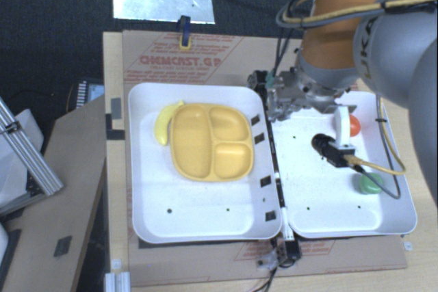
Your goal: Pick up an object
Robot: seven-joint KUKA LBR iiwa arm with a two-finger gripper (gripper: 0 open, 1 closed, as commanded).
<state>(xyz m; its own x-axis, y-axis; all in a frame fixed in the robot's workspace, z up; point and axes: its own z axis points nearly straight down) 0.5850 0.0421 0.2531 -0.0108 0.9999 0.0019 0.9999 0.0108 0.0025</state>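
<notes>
While we are hovering the gripper [282, 104] at the right bin's [308, 215] ten o'clock, grip state unreadable, we are judging the green object [370, 183] at five o'clock the easiest pick.

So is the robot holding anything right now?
It cannot be told. The gripper sits at the top left corner of the right bin, hidden under the wrist. The green object and the orange ball lie apart from it.
</notes>
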